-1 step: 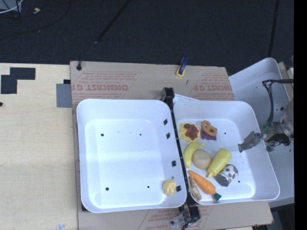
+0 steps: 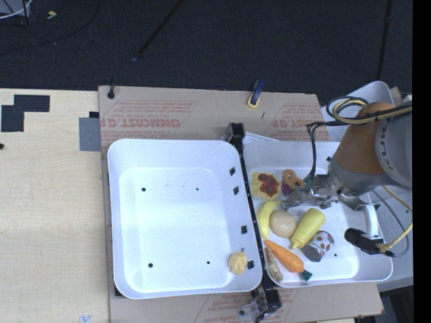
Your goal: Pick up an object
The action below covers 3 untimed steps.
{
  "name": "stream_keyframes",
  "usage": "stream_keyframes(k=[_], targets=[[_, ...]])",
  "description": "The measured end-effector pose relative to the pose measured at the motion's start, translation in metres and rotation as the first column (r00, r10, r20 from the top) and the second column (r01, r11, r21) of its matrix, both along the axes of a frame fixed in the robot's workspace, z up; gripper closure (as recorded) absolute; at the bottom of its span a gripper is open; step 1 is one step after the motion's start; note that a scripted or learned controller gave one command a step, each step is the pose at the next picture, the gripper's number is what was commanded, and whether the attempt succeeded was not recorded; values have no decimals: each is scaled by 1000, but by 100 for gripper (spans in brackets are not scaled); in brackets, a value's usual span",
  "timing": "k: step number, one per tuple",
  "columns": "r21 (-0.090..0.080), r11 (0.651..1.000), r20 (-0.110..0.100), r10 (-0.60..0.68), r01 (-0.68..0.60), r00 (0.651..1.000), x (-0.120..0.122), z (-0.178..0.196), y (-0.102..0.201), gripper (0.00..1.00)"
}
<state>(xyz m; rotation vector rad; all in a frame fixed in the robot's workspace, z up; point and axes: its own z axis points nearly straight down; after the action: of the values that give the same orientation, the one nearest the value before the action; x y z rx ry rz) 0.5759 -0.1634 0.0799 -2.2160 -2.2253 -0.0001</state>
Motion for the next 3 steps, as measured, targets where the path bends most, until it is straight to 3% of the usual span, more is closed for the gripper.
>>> stream_keyframes(k=[1,2,3], targets=[[-1,1000,0,-4,4,1000,10,8,-21,0],[2,1000,-5,-3,3,1000,-38,8,30,0],[0,1000,-4,-5,5,1000,-50,7,15,0]])
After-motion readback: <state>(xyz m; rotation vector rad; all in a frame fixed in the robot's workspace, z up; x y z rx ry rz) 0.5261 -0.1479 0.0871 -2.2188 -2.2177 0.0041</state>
